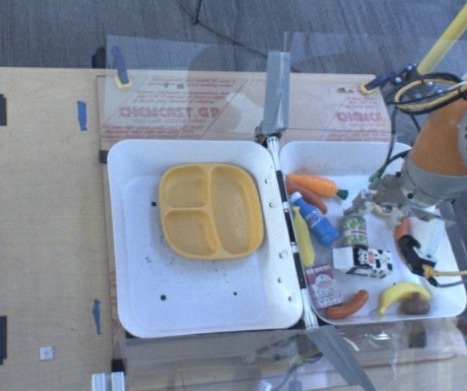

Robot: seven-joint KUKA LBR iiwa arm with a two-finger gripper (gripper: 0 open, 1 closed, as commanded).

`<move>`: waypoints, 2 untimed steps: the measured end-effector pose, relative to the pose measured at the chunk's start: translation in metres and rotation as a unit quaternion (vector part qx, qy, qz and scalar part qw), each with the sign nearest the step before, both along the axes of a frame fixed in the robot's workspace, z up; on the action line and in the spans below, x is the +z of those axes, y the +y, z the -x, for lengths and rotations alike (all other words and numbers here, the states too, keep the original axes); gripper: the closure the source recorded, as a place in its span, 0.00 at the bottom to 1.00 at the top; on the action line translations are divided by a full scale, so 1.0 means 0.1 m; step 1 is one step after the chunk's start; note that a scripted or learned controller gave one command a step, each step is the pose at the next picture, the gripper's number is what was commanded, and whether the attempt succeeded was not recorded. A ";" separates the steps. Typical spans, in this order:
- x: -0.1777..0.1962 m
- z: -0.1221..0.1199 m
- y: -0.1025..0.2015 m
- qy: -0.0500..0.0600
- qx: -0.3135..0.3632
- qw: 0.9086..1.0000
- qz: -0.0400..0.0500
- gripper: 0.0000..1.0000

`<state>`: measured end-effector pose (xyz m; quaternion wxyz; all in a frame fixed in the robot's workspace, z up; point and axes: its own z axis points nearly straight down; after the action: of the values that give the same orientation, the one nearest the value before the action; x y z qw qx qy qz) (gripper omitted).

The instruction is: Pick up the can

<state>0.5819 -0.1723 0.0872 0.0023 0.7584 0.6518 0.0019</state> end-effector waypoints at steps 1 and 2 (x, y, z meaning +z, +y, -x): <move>0.11 -0.01 -0.01 -0.002 -0.001 1.000 0.001 1.00; 0.11 -0.01 -0.01 -0.002 -0.001 1.000 0.001 0.00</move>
<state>0.5829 -0.1737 0.0986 0.0043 0.7592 0.6508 0.0030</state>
